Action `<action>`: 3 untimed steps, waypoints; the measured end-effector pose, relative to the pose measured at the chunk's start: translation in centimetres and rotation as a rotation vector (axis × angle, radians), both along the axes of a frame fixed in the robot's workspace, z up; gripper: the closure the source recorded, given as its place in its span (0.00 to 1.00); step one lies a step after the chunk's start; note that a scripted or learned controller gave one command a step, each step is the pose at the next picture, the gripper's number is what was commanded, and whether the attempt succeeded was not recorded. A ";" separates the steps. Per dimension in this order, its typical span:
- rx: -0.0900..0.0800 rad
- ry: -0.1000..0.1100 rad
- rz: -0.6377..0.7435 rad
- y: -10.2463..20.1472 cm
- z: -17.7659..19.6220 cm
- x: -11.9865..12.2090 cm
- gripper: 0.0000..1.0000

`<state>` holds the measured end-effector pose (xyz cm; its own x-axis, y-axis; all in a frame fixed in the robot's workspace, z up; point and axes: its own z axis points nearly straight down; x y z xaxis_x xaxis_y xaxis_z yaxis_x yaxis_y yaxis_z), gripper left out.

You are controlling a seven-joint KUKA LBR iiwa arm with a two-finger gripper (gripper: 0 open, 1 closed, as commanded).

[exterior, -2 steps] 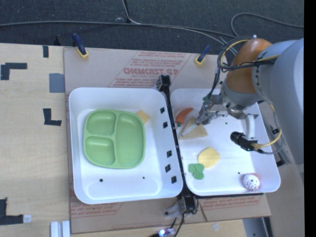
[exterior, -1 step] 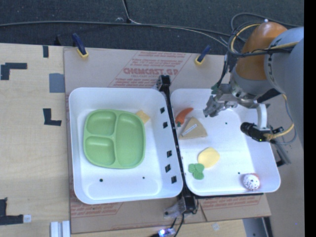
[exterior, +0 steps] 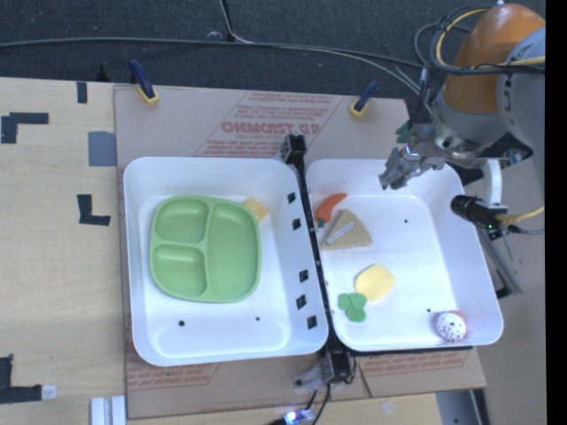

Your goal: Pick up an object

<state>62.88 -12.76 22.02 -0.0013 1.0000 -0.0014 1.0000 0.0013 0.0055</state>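
Observation:
The right bin holds an orange-red piece and a tan wedge near its left wall. A yellow lump and a small green leafy piece lie lower down, and a white speckled ball rests in the front right corner. My gripper hovers over the bin's back edge, up and to the right of the tan wedge, with nothing seen between its fingers. The left bin carries a green divided plate with a small yellow piece at its upper right corner.
A black divider runs between the two bins. Both bins sit on a cardboard sheet held by yellow-blue clamps at the back. Cables cross the dark floor behind, and a black fitting juts over the right bin's rim.

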 end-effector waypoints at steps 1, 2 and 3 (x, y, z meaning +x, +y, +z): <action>0.002 0.006 -0.001 0.0 0.9 0.0 1.00; 0.002 0.008 0.002 4.0 0.6 -1.9 1.00; 0.003 0.008 0.004 9.1 1.4 -4.2 1.00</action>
